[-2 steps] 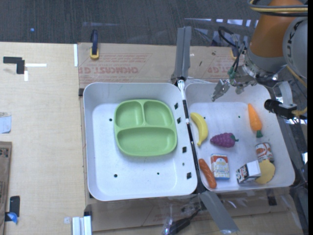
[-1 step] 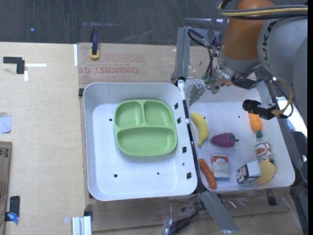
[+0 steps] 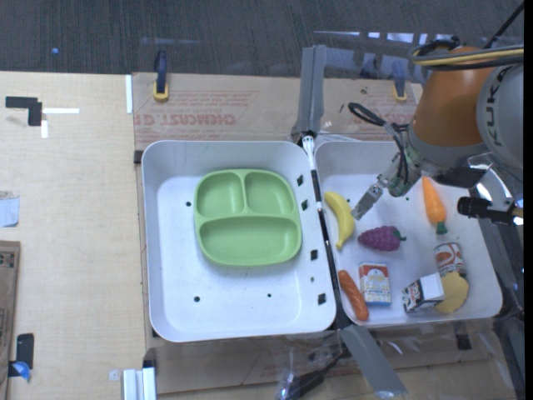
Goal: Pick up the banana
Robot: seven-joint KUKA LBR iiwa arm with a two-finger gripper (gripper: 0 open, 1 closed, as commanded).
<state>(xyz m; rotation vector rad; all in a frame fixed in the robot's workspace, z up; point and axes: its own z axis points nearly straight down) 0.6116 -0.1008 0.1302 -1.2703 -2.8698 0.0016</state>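
right bin (image 3: pixel 491 248): banana (image 3: pixel 340 217) lengthwise, near-to-far.

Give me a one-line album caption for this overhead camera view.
Gripper hovers beside the banana in the right bin; green plate waits left.

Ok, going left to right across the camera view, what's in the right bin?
Banana → grapes → carrot → can. The gripper hangs between banana and grapes, slightly above them in the picture. I've skipped the front-row items, which overlap these in the order.
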